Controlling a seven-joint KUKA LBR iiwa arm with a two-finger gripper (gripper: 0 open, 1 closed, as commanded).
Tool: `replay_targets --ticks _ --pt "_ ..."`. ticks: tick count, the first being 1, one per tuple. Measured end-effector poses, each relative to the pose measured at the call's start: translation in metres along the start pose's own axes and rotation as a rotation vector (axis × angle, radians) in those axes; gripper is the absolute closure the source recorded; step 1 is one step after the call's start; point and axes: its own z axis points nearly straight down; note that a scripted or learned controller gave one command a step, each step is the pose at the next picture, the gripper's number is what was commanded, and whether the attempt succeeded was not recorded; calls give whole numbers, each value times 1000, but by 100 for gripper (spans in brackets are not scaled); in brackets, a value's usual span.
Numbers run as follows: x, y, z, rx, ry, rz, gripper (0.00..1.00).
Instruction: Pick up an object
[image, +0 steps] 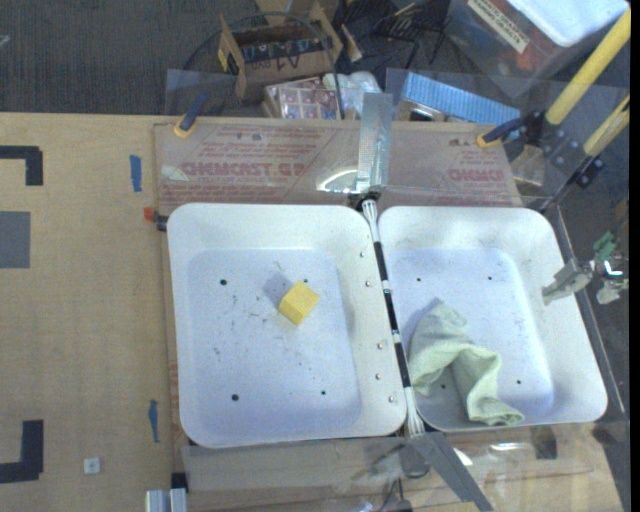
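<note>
The tabletop (80, 300) carries two white bins side by side. The left bin (200, 410) holds a small yellow block (298, 302), lying alone near the middle, slightly tilted to the bin's edges. The right bin (560, 300) holds a crumpled pale green cloth (460, 370), bunched toward the front corner beside the divider.

My tool (592, 278) sits at the right rim of the right bin, well apart from both things, and I cannot tell how it stands. Nothing is picked yet; I judge this the start, with a target to choose. The cloth is nearer and gives folds to pinch. The block needs a reach across the divider and a squared approach over its flat sides.
</note>
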Motion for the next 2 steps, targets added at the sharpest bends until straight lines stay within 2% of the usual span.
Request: replay_targets --ticks 1,2 --pt "-11 -27 16 2 1 1 0" --pt "-12 -27 5 -3 -1 2 100"
